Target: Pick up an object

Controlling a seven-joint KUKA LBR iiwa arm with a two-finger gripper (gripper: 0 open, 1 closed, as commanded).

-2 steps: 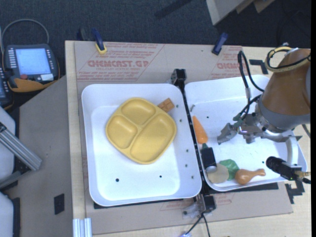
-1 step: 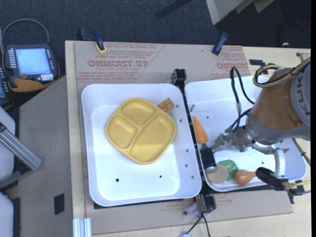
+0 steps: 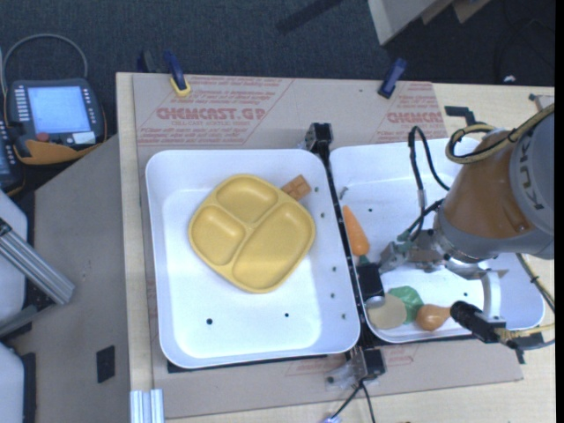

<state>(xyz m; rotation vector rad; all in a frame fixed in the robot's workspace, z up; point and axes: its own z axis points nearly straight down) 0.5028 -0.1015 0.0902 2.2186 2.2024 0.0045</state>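
I see the arm [image 3: 493, 205] over the right bin [image 3: 520, 311], hand [image 3: 397, 258] state I cannot tell, carrot [image 3: 355, 230] at its 11 o'clock, yellow tray [image 3: 252, 233] in the left bin [image 3: 176, 307].

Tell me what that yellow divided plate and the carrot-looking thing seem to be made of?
The yellow divided plate looks like moulded plastic: one even colour, rounded compartment ridges, a soft matte sheen. The orange carrot is probably a plastic toy, given its smooth, uniform surface, though real food cannot be ruled out from this view.
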